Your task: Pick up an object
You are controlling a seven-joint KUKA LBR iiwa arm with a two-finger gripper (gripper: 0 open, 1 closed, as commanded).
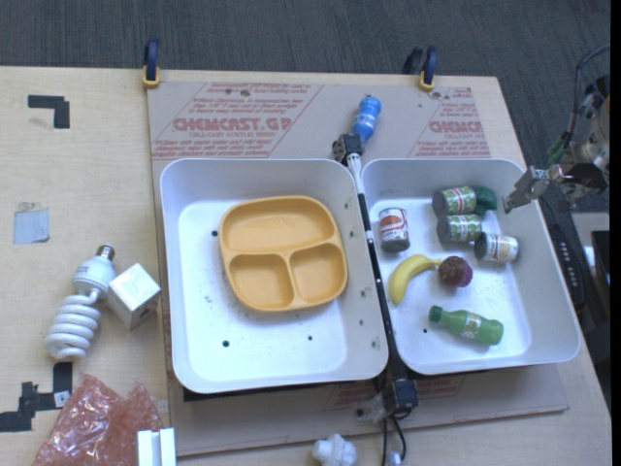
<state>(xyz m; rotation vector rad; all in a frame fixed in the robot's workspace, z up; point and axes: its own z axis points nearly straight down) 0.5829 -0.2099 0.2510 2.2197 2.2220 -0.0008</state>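
Observation:
The right bin holds several items. A red-and-white can stands by its left wall. Two green cans lie near the back, with a small white jar beside them. A banana touches a dark red fruit, and a green bottle lies near the front. My gripper hangs over the bin's right rear rim, just right of the green cans, with nothing seen in it.
The left bin holds a yellow divided plate. A blue bottle lies behind the bins. On the bench to the left are a spiral light bulb, a white cube and a red mesh bag.

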